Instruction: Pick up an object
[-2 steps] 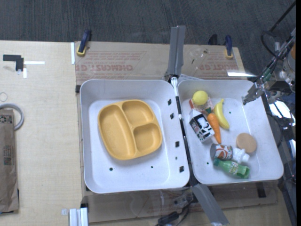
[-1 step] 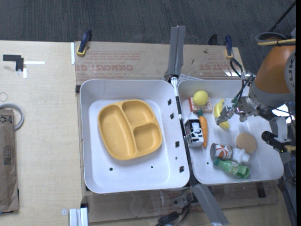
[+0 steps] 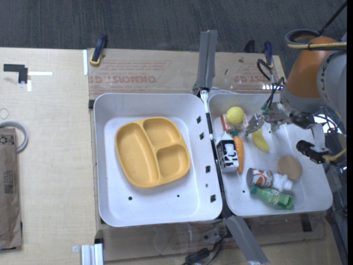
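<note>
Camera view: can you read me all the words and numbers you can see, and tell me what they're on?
"CHEMCO2T GE", mirrored red print, partly guessed: on the cardboard sheet behind the bins.
Black-and-white box: bold marks, too blurred to read.
Green bottle label: too small.
Brown paper bag print: too small.

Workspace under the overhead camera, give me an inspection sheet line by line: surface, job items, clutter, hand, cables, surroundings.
Surface: wooden bench bearing left bin and right bin.
Job's things: in the right bin, a yellow ball, banana, carrot, black-and-white box, brown round piece, can, green bottle.
Clutter: yellow divided plate in the left bin.
Hand: hand low over the right bin, between ball and banana; finger state unclear.
Cables: black cables near the wrist.
Surroundings: cardboard sheet, blue clamps, paper bag.
</note>
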`<state>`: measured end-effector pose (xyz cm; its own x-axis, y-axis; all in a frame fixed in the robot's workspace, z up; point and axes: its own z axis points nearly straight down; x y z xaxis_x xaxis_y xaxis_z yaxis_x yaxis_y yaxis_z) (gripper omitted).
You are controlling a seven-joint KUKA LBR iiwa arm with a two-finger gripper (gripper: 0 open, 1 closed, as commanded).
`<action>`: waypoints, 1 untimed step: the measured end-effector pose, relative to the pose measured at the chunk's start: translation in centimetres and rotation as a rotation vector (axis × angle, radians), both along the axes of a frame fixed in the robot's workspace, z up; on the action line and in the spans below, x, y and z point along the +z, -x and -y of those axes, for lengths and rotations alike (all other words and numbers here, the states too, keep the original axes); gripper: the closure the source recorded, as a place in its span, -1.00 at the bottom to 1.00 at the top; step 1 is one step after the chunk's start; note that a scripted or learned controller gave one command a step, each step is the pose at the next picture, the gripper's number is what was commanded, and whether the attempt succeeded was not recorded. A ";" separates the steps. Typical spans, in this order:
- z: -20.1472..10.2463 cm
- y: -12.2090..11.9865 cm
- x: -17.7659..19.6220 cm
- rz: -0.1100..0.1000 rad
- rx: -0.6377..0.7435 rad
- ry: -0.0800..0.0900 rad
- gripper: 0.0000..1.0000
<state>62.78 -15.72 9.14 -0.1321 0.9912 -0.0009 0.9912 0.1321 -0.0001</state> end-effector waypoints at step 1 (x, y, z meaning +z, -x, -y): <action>0.0 -0.1 1.0 0.002 0.001 0.001 1.00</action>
<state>62.85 -15.76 10.12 -0.1330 0.9911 -0.0024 0.9911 0.1330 0.0017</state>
